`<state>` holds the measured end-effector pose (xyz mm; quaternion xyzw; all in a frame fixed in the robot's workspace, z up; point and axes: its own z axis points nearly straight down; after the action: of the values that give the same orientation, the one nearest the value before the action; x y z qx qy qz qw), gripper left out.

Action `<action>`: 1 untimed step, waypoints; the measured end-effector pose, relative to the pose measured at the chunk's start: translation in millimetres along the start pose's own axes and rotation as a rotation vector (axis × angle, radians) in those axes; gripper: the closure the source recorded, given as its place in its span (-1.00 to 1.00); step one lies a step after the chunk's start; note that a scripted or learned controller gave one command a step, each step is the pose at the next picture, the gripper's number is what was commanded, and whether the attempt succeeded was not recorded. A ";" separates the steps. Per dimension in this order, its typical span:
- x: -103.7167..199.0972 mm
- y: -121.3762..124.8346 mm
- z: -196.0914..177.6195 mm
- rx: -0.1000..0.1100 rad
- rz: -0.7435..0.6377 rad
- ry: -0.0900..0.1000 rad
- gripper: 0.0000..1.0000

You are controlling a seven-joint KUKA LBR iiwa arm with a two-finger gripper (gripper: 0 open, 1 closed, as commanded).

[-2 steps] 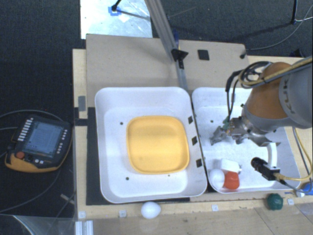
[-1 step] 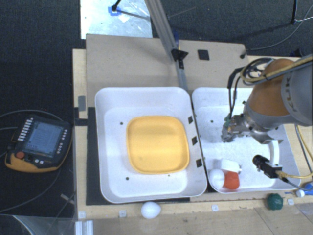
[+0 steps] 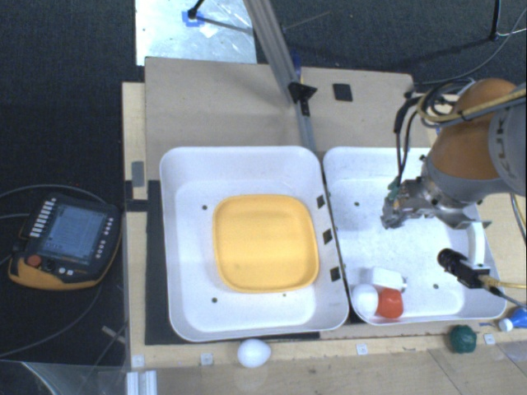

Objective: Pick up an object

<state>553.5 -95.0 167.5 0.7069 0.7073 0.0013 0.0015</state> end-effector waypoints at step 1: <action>-1.1 3.3 -62.9 -0.002 0.000 0.000 1.00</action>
<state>556.6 -96.1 230.4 0.7068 0.7074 0.0020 0.0024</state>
